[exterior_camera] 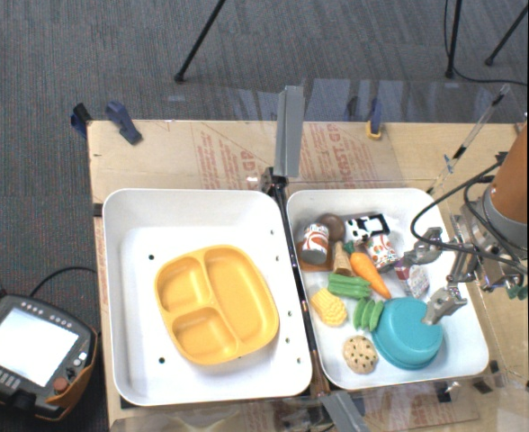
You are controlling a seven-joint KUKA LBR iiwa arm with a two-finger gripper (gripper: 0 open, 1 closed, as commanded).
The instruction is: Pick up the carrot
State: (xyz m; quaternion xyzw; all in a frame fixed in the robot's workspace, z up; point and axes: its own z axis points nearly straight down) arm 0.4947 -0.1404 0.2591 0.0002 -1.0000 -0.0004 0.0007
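Presently listed, right bin (332, 376): one carrot (370, 274), orange with a green top, lying at a slant near the bin's middle, its tip pointing toward the near right. Just beside it on the left, a green pea pod (348, 286); below that, a yellow corn cob (329, 307) and a second green piece (367, 314). One teal bowl (408, 334), upturned, sits at the near right, with a chocolate-chip cookie (361, 355) to its left. Toward the far side: a red-and-white can (315, 240), a brown item (331, 226) behind it, and a black-and-white carton (367, 228). A small red-and-white packet (384, 251) touches the carrot's right flank. Left bin (121, 241): one yellow divided plate (216, 304), three compartments, lying flat. My gripper (434, 280) hangs over the right bin's right part, fingers spread apart with nothing between them, one fingertip above the bowl's far rim, the other nearer the packet. Carrot lies to my gripper's left, apart from both fingers. Outside the bins, a tablet-like pendant (32, 349) rests on the floor at the near left.
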